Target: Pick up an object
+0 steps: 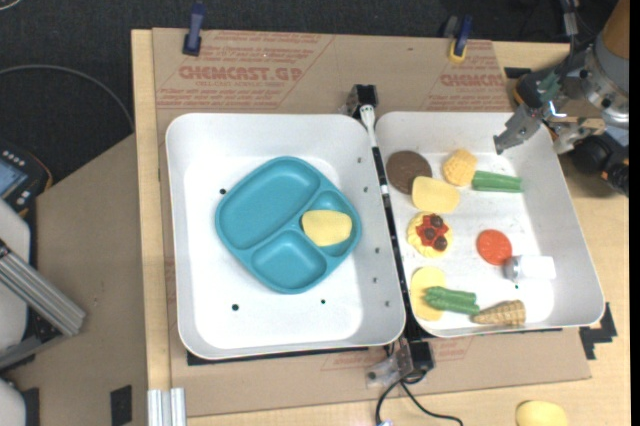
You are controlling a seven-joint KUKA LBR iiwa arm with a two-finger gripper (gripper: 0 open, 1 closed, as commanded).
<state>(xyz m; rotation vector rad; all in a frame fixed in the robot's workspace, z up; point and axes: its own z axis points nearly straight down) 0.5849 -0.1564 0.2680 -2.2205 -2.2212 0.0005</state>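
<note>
1. The gripper (512, 136) hangs over the far right corner of the right bin (570, 214), reaching in from the right edge of the camera view.
2. Whether it is spread or pressed together cannot be told; the tip shows as one dark wedge, and nothing is seen held in it.
3. Nearest to it, just below and slightly left, lies a green bean-like piece (497, 181), flat on the bin floor.
4. Left of that piece, touching its end, sits a yellow round piece (460, 166).
5. Further left of the gripper rests a brown disc (406, 170), with a pale yellow slice (435, 195) just beside and below it.
6. Below the gripper, well apart, are a small yellow round with red topping (432, 233) and a red-orange disc (493, 245).
7. At the near end of the same bin, farthest from the gripper, lie a second green piece (450, 298) across a yellow slice (426, 282), and a tan cone-shaped piece (499, 314) beside them.
8. Far left of the gripper, in the left bin (200, 214), a blue divided plate (270, 214) holds a yellow lump (327, 227) in its right compartment.
9. Both bins sit on a brown board (300, 74) held by clamps at its far edge.
</note>
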